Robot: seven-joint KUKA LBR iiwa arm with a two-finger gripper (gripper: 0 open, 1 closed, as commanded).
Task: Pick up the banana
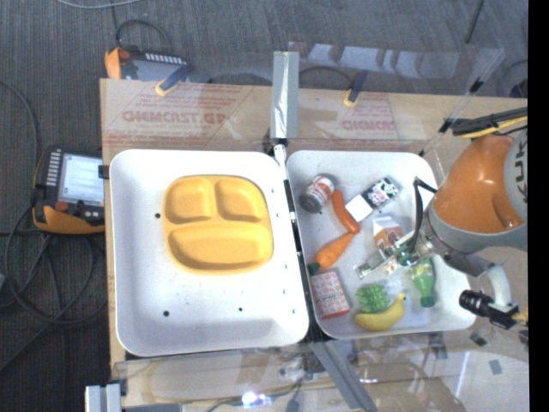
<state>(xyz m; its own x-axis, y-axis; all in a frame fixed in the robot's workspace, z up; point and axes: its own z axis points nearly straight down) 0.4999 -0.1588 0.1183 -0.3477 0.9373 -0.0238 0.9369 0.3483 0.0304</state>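
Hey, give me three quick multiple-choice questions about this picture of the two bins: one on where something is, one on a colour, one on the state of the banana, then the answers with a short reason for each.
1. Where does the banana lie?
A. In the left bin, on the tray
B. In the right bin, near its front edge
C. On the floor by the cables

2. What colour is the sectioned tray in the left bin?
A. Blue
B. Yellow-orange
C. Black

3. What is the banana's state?
A. Lifted clear above the bin
B. Lying on the tray
C. Resting on the floor of the right bin

Answers: 1 B, it sits at the front of the right bin beside a green item. 2 B, the tray is plainly yellow-orange against the white bin. 3 C, it lies flat on the bin floor, while the arm hangs over the bin's right side.
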